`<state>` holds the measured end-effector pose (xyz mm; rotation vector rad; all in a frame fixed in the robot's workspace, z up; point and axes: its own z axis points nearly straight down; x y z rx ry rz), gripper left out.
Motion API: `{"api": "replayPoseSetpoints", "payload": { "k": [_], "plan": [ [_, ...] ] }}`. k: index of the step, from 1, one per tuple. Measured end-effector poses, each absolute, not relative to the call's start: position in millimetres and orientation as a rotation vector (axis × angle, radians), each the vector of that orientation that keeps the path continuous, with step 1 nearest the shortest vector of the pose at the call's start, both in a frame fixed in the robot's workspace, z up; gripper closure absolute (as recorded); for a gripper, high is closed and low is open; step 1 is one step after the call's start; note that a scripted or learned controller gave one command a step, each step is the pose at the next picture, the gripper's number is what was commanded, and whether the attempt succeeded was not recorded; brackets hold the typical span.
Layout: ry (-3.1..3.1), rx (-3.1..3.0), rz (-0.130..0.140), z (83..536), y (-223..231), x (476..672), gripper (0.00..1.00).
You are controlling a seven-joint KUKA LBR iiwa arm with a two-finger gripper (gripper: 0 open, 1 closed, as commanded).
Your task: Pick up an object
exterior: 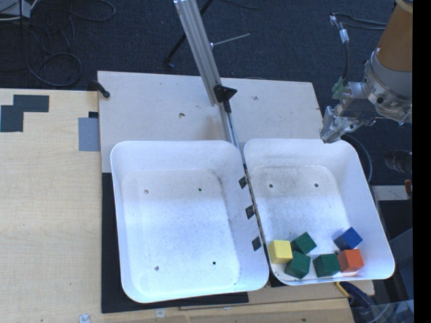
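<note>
Several small blocks lie at the near end of the right bin point(316, 180): a yellow block point(281, 250), three green blocks point(304, 242) point(297, 265) point(326, 265), a blue block point(348, 238) and an orange block point(351, 260). My gripper point(331, 132) hangs above the far right corner of that bin, well away from the blocks. Nothing is visible between its fingers.
The left bin point(175, 214) sits beside the right one, with black clips along the shared wall. A slanted aluminium post point(202, 49) rises behind the bins. Cables lie on the dark floor at the back, and a wooden bench top spreads to the left.
</note>
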<state>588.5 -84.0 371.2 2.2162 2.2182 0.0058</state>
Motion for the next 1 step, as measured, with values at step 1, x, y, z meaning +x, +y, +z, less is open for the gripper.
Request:
{"api": "replayPoseSetpoints", "payload": {
  "k": [1],
  "plan": [
    [2.225,2.232,-0.012,201.0,-50.5,556.4,1.0]
  ]
}}
